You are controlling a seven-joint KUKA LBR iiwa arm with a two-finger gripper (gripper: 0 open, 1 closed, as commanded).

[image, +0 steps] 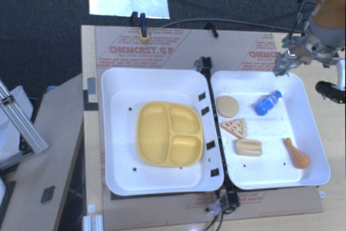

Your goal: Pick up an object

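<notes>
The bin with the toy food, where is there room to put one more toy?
In the right bin, bare floor lies between the blue bottle and the drumstick, and along the near wall. Its left side is crowded: cookie, pizza slice, bread roll.

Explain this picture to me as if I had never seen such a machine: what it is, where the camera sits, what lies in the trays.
One camera looks down at a slant on a bench with two white trays. The grey and orange shape at upper right is a robot arm; its tool hangs over the right tray's far edge, holding nothing I can see. That tray holds a blue bottle, a round cracker, a pizza slice, a bread roll and a drumstick. The left tray holds a yellow divided plate.
</notes>
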